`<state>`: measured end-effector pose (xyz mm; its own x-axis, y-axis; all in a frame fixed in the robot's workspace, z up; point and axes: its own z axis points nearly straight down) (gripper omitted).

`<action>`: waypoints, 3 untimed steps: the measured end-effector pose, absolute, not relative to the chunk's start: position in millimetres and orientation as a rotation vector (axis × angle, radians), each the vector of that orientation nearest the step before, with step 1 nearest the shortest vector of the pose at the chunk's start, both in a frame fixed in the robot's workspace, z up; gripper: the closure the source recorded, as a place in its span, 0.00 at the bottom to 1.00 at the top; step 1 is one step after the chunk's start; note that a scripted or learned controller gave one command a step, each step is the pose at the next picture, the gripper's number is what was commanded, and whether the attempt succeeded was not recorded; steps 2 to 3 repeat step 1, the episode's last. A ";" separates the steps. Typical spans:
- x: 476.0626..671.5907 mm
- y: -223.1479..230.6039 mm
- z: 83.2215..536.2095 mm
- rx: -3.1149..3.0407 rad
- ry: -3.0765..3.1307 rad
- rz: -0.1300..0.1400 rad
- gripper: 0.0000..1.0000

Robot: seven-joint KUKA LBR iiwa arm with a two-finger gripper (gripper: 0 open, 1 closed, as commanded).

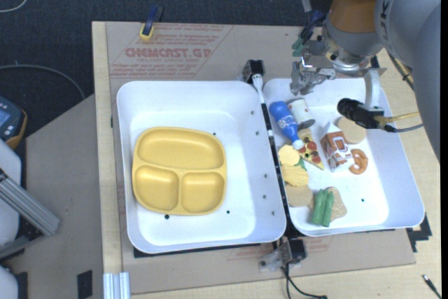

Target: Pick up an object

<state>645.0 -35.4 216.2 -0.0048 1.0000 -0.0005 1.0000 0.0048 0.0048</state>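
end effector (306, 82) over right bin's (399, 171) far left corner, finger state unclear | blue bottle (283, 120) just below it, among toy food | yellow tray (180, 169) in left bin (140, 101)

Two bins sit side by side on the bench (175, 45). The left bin (140, 98) holds a divided tray (180, 169) toward its 9 o'clock side. The right bin (399, 185) holds a cluster of things along its 9 o'clock wall: a bottle (283, 118) at 12, a pretzel (358, 162) at 3, a bundle of stalks (322, 207) at 6 (lying on a flat piece). The gripper (306, 79) hangs over the right bin's 11 o'clock corner.
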 end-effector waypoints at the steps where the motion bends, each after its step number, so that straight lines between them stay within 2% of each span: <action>1: 634.2 -44.3 234.9 2.219 2.218 0.004 1.00; 3: 634.2 -44.3 234.9 2.219 2.218 0.004 1.00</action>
